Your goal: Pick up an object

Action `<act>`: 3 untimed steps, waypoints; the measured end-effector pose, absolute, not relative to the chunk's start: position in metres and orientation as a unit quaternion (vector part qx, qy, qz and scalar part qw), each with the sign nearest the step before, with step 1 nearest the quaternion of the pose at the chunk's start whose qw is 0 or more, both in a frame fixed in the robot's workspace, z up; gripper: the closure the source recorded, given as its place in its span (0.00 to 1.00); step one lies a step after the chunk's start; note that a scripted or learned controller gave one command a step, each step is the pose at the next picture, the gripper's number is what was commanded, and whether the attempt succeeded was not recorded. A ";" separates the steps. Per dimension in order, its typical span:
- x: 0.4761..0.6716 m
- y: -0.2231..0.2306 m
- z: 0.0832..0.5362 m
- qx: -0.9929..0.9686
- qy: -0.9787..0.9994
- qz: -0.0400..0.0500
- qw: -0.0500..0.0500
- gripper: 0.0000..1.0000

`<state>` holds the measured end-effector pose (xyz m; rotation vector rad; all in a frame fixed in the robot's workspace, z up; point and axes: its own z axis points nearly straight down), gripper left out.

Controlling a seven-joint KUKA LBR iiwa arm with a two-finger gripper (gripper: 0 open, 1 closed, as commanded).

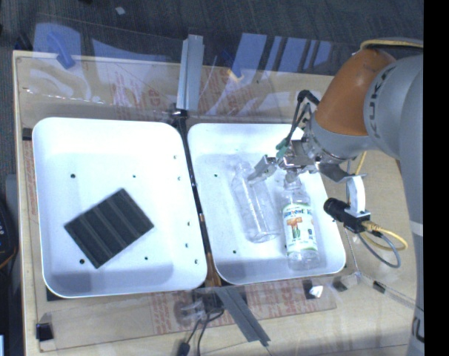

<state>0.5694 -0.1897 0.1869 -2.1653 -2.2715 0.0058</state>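
Two shallow white bins sit side by side on a pale wooden bench, with dark grey carpet beyond its far edge and a clear plastic sheet standing along the back. The left bin holds a flat black ribbed pad lying at a slant near its middle. The right bin holds a clear plastic bottle with an orange and green label, lying lengthwise toward the near right corner, and just beside it on the left a clear plastic container. The arm reaches in from the right, and its gripper hangs low over the bottle's cap end; whether its pincer is apart or together cannot be told here.
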 end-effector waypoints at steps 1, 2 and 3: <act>0.501 -0.185 0.093 -0.662 -0.750 0.000 0.000 0.00; 0.502 -0.185 0.103 -0.660 -0.751 0.000 -0.002 1.00; 0.569 -0.109 0.186 -0.637 -0.771 0.000 0.001 1.00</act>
